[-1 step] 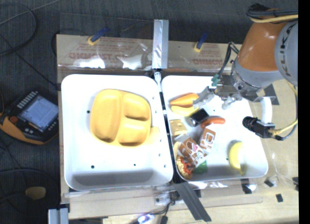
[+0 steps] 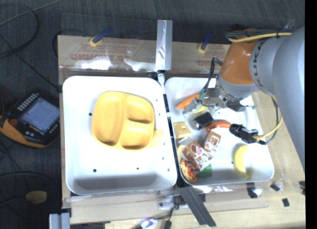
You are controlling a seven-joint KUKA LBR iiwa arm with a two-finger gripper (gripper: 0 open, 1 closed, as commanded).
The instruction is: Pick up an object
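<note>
Reaching low into the cluttered right bin (image 2: 262, 171), presumably to pick from its pile, the arm's claw (image 2: 207, 105) hovers beside an orange carrot-like toy (image 2: 187, 101) and a small black object (image 2: 203, 120), its grip impossible to make out.

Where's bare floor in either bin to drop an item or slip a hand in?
Left bin: bare floor along the front wall and the left wall, around the yellow tray. Right bin: crowded; snack packets, a carrot, a yellow fruit and the claw fill it. A small bare patch lies between packets and fruit.
</note>
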